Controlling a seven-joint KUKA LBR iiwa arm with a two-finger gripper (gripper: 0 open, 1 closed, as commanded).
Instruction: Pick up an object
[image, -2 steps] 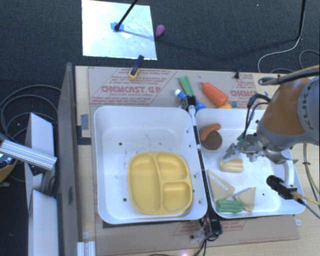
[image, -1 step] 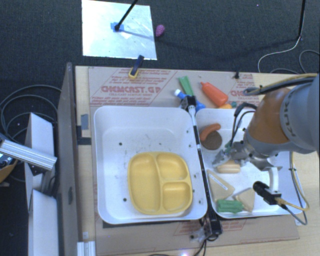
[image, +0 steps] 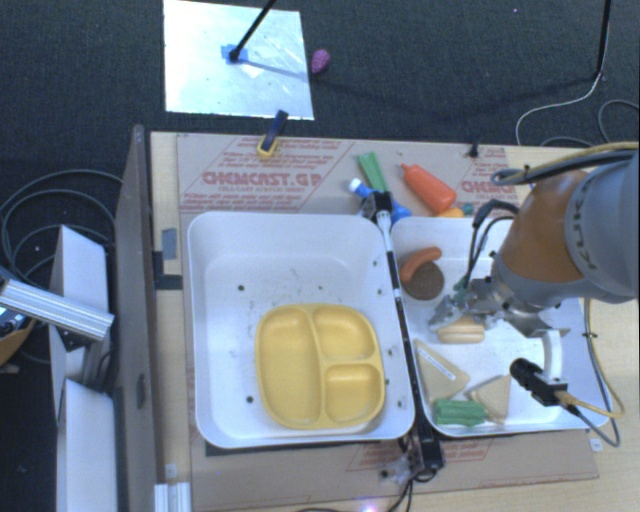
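We are hovering our gripper (image: 462, 312) over a pale bun (image: 461, 333) mid right bin (image: 570, 422); grip state unclear.

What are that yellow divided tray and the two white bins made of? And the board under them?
The yellow divided tray looks like moulded plastic: smooth, matte, rounded compartments. The left white bin and right white bin seem thin glossy plastic, with rolled rims and soft glare. The board appears to be brown cardboard, flat with red printed lettering.
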